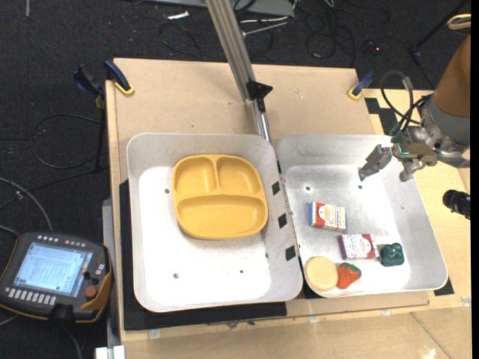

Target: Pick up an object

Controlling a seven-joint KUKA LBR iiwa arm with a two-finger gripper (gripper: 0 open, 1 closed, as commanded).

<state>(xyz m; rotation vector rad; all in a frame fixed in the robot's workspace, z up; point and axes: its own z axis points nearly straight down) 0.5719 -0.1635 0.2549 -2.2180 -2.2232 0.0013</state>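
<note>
The gripper (389, 164) hangs over the upper right of the right bin (329, 155), its two fingers spread wide with nothing between them. The things to pick all lie toward the near side of that bin: a small red-and-white carton (328, 216), a pink box (357, 245) just below it, a green toy (391, 255) beside the box, a red toy (348, 274) and a pale round one (321, 272) touching it at the near edge. The left bin (150, 200) holds a yellow tray (220, 196).

The step in hand looks like the approach — no target is under the fingers yet. The carton seems the best choice: it lies apart from the rest, flat, with straight sides. I would centre over it, turn the wrist so the fingers span its short side, and descend straight. The cluster below is crowded — a finger could land on a neighbour.

Printing shows on the carton and box, but it is too small to read.
</note>
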